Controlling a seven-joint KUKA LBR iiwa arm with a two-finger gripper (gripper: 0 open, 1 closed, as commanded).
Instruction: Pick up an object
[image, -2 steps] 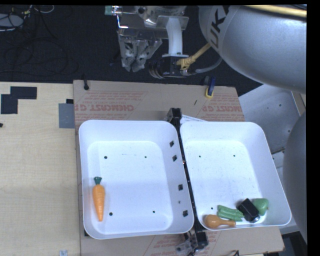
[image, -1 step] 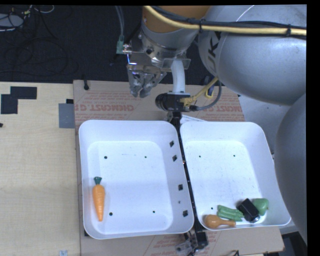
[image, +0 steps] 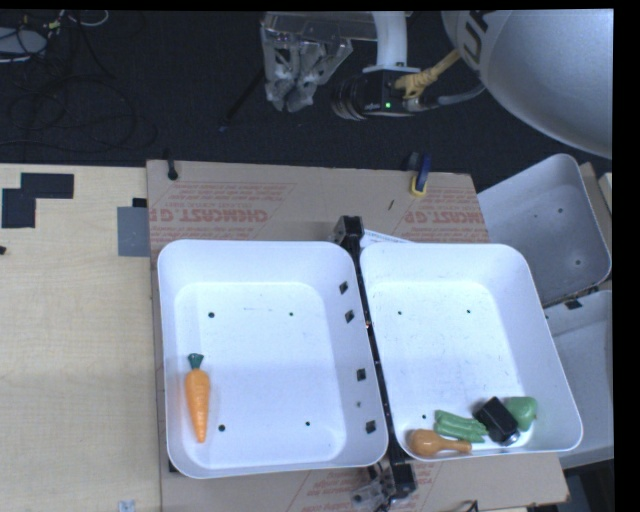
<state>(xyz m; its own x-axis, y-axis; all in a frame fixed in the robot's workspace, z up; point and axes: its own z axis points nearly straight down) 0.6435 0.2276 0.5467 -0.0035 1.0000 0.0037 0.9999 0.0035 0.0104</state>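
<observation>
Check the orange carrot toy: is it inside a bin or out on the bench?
Inside. The orange carrot toy lies flat on the floor of the left white bin, near its front-left corner.

carrot (image: 197, 403) | orange (green top) | lying flat | left bin (image: 180, 262) near-left corner

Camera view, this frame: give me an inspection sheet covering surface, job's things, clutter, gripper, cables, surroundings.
Surface: two white bins, left bin and right bin, on a cardboard sheet over a wooden bench.
Job's things: carrot near the left bin's front left; in the right bin's front corner, a tan piece, green pod, black block and green piece, bunched together.
Clutter: nothing seen.
Gripper: gripper raised behind the bins, holding nothing visible.
Cables: loose cables on the dark floor.
Surroundings: clamp on the cardboard's far edge.
</observation>
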